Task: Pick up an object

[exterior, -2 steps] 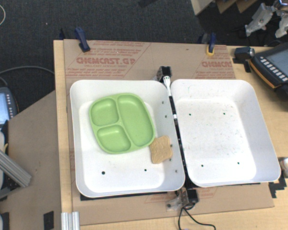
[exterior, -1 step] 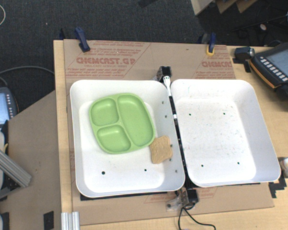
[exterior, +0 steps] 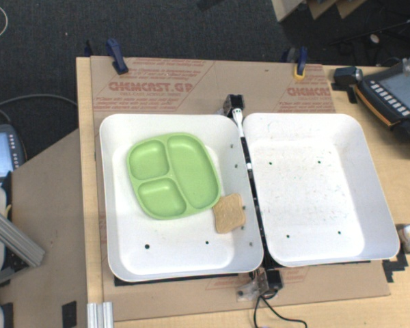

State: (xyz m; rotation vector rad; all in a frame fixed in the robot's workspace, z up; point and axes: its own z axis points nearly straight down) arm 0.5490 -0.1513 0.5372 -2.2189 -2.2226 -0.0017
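A green divided plate (exterior: 173,175) with three compartments lies in the left white bin (exterior: 123,251), a little above its middle. A tan flat piece that looks like a slice of toast (exterior: 229,213) rests on the bin floor, touching the plate's lower right rim and close to the bin's right wall.
The right white bin (exterior: 314,190) sits beside the left one, with a black divider strip (exterior: 246,162) between them. Both stand on a brown cardboard sheet (exterior: 191,80) held by blue clamps at the back. Equipment crowds the right and left edges.
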